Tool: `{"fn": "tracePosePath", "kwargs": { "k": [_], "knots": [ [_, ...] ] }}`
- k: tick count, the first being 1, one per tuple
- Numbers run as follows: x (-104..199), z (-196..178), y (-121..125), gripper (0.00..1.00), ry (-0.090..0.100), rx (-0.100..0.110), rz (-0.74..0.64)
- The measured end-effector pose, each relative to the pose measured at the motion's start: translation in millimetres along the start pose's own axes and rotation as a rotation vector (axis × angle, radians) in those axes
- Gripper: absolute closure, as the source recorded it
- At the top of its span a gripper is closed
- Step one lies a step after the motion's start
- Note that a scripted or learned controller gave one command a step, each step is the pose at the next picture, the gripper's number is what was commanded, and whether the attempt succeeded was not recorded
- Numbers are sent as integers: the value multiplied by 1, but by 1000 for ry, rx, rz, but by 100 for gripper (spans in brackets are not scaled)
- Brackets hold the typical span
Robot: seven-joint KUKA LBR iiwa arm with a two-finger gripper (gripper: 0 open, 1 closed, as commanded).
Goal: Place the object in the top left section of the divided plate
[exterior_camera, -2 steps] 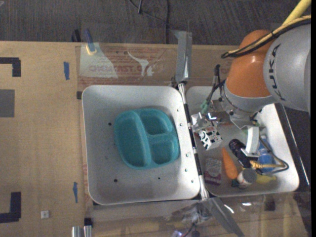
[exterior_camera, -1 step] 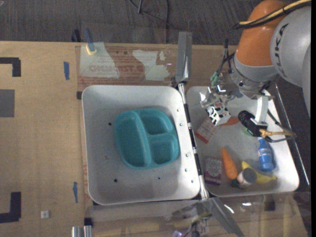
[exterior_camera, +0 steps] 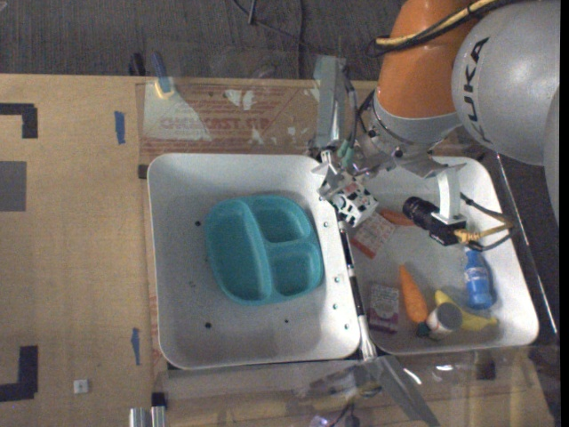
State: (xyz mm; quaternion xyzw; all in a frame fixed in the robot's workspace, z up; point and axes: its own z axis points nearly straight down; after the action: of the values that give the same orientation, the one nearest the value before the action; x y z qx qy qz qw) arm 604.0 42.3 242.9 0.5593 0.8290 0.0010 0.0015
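1. Counter (exterior_camera: 71, 265): tan board with black corner marks and scraps of blue tape; carries two white bins side by side.
2. Left bin (exterior_camera: 178, 327): shallow, white. In its middle lies the teal divided plate (exterior_camera: 233, 252), three sections, flat on the floor of the bin.
3. Right bin (exterior_camera: 511, 323), near end:
   - small purple box (exterior_camera: 384, 302), close to the wall shared with the left bin
   - orange toy carrot (exterior_camera: 412, 294), just beside the box
   - yellow piece (exterior_camera: 476, 321) by the near rim
   - blue bottle (exterior_camera: 478, 281), lying just beyond the yellow piece
4. Right bin, further in: red-and-white packet (exterior_camera: 375, 232), flat.
5. Black-and-white patterned cube (exterior_camera: 357, 207): in the far left corner of the right bin, hard by the shared wall, just under the tool and apart from the plate. Whether it is gripped cannot be told.
6. Tool (exterior_camera: 336, 178): low over the shared wall at the far end of the bins; its opening, wide or narrow, cannot be told.
7. Arm (exterior_camera: 427, 52): grey, with an orange band, entering from the far right.
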Motion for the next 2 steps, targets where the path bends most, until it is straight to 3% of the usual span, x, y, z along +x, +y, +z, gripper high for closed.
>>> {"fn": "tracePosePath", "kwargs": {
  "k": [1,2],
  "knots": [
    [17,59,34,100,2,5,27],
    [17,58,34,0,1,3,26]
  ]
}}
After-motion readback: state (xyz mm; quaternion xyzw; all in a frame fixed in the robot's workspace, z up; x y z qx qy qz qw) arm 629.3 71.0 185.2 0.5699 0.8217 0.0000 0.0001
